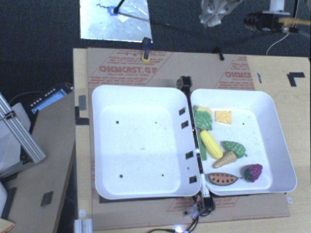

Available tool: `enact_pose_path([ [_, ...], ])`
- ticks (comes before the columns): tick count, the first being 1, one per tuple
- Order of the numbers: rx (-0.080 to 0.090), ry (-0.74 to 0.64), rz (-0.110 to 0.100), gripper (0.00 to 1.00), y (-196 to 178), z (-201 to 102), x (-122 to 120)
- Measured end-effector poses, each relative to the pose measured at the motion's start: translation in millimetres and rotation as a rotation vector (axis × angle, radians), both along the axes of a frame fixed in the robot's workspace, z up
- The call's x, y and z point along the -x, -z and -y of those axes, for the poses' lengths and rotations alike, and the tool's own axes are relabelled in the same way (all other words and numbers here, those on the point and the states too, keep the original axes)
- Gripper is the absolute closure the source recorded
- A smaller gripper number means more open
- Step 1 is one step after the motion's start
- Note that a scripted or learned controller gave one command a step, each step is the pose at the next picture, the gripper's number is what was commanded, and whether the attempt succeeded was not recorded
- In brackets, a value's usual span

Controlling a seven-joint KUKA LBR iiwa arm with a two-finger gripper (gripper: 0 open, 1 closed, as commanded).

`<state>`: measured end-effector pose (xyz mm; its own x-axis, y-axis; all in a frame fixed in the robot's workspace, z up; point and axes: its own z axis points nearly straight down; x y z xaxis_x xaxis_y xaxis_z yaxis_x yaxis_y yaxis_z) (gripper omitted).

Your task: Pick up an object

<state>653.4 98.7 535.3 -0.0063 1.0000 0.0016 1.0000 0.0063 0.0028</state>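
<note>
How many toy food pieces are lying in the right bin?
6, none visibly hidden: green leafy piece and cheese at the back, corn and green grapes mid-bin, watermelon slice and purple grapes in front.

- Left bin [141, 144]: floor is bare, open to access from above.
- Right bin [272, 140]: toy foods crowd its left half, corn cob [211, 144] touching green leafy piece [202, 119]; right side stays open.

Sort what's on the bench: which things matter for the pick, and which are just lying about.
For the pick: gripper; right bin holding corn, cheese slice, grapes, watermelon slice, carrot, green leafy pieces.

Lying about: left bin, yellow clamp, foil sheet.
</note>
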Motion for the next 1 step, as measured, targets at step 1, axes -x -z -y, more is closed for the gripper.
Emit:
enact_pose_path([
  [1,0.000,0.000,-0.002,1.00,0.1,-28.5,21.1],
])
